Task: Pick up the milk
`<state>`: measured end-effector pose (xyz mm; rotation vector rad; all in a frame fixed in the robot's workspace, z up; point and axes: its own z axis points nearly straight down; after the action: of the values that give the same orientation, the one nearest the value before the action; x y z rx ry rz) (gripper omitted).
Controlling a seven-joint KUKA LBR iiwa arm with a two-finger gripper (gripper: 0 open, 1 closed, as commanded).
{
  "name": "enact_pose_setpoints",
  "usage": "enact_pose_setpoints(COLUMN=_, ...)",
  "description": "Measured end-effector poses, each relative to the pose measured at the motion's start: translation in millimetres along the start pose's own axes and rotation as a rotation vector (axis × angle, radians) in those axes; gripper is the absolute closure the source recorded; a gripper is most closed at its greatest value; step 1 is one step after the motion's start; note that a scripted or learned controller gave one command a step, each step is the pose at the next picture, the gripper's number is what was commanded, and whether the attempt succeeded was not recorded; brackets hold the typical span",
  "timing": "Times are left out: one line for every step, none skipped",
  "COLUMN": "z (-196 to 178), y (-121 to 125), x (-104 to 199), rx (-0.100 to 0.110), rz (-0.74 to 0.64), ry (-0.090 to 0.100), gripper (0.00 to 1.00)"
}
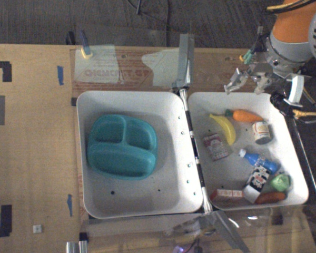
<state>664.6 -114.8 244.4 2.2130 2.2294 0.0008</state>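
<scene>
Plywood bench top (31,141) with black tape marks along its left side and blue tape scraps; dark carpet and cables lie beyond the far edge.

Camera view: two shallow white bins sit side by side, touching along a metal divider. Left white bin (171,194) holds a teal plastic compartment tray (122,146), set left of centre. Right white bin (200,107) holds the loose items. Small milk carton with black-and-white cow patches (256,182) lies tilted near the bin's near right corner, between a blue plastic bottle with white cap (259,162) just on its far side and a red sausage-shaped item (270,197) at its near side; a green rounded object (280,182) sits just to its right. Flat red-and-white packet (227,194) lies along the near wall, left of the carton. Yellow banana (224,127), orange carrot (246,116) and a small tan tin can (262,132) occupy the far half; a reddish printed packet (216,146) lies near the divider.

Grey two-finger gripper (248,83) hangs over the right bin's far rim, well apart from the milk carton, fingers spread wide, nothing between them. Orange arm band (300,9) at top right.
</scene>
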Motion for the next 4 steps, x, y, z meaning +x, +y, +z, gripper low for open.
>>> enact_pose_setpoints(z=24.7, y=2.6, x=-27.2, rx=0.001, rz=0.014, ry=-0.001, gripper=0.0)
enact_pose_setpoints(z=-122.1, y=-62.8, x=-61.2, rx=-0.003, rz=-0.173, ry=-0.003, gripper=0.0)
enact_pose_setpoints(z=-155.6, y=-146.7, x=-109.1, rx=-0.001, rz=-0.015, ry=-0.001, gripper=0.0)
enact_pose_setpoints(z=-91.7, y=-133.8, x=-107.6, rx=0.003, rz=0.608, ry=0.0, gripper=0.0)
